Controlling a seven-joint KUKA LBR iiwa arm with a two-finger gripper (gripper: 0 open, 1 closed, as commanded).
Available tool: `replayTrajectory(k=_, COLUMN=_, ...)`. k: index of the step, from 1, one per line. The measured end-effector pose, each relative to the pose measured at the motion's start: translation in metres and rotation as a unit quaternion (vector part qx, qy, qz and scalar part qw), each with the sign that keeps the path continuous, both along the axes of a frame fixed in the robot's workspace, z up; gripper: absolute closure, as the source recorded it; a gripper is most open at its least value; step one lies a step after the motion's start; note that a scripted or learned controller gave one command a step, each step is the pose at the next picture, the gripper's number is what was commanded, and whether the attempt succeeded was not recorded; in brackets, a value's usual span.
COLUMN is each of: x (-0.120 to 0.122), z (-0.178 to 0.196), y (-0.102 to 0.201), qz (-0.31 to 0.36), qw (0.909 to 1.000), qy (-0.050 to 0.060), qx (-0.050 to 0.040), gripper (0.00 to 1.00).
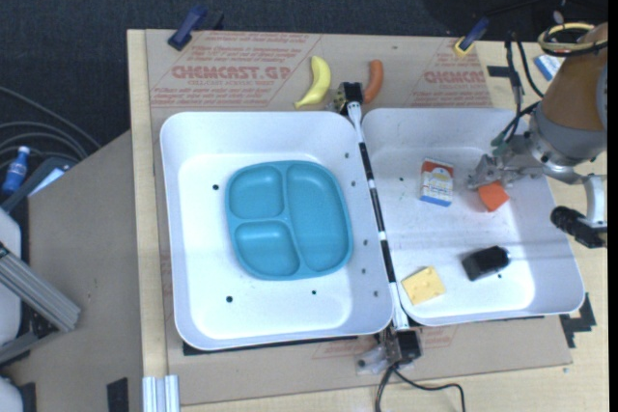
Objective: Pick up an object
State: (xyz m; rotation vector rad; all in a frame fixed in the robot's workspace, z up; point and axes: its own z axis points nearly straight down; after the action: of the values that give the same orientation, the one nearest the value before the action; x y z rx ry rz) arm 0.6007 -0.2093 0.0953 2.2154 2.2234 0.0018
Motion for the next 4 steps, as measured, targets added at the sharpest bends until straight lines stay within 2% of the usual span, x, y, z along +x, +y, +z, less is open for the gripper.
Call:
replayTrajectory(k=1, x=-0.029, z=0.105, y=0.069, qz=-0.001, qw=1.0, qy=0.0, qx=0.0007, gripper=1.0)
replayTrajectory(k=2, x=-0.016, z=0.126, y=0.134, qz=-0.001, qw=1.0, qy=0.0, qx=0.001, gripper=1.0)
replayTrajectory(k=3, x=-0.014, z=0.135, y=0.23, qz=-0.001, qw=1.0, qy=0.001, qx=0.0009, gripper=1.0)
replayTrajectory(k=4, x=-0.066, z=0.153, y=0.272, qz=-0.001, qw=1.0, qy=0.003, qx=0.0012, gripper=1.0)
